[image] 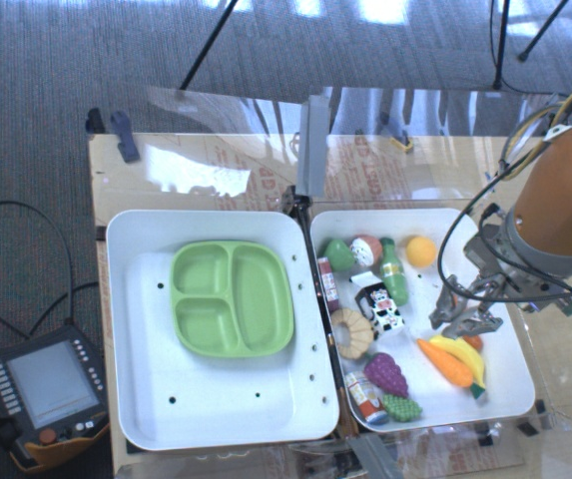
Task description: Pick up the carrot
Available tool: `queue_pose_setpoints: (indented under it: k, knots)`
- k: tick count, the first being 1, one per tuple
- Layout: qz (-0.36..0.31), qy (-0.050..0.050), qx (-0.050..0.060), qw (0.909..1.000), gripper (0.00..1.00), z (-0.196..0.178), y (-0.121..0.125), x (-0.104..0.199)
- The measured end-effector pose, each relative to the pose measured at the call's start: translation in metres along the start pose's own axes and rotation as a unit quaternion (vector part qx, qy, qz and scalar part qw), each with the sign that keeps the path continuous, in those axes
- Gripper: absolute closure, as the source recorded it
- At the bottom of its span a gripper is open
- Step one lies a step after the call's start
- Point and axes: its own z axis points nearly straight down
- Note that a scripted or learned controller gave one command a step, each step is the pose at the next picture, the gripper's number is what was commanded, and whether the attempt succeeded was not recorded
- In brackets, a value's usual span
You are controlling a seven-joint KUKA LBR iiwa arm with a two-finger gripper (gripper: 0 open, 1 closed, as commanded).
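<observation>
The hand (462, 312), its fingers spread apart and holding nothing, hung in the right bin (521, 392) just above the carrot (445, 362), which lay beside the banana (462, 354) with its long axis running diagonally.

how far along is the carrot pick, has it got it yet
Done so far: the arm has reached over the right bin, and the gripper sits just above the carrot. In hand: nothing visibly; the carrot lies on the bin floor beside the banana, not between the fingers. Left: descend, close on the carrot and lift it clear.
</observation>
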Motion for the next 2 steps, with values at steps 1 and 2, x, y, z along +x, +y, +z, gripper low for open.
queue_pose_setpoints:
  k: [1,2]
  knots:
    - [0.001,0.004,-0.005,1.0,0.0,0.006,0.001,0.002]
    - [0.096,0.006,-0.006,0.9954,0.0,0.148,0.013,0.021]
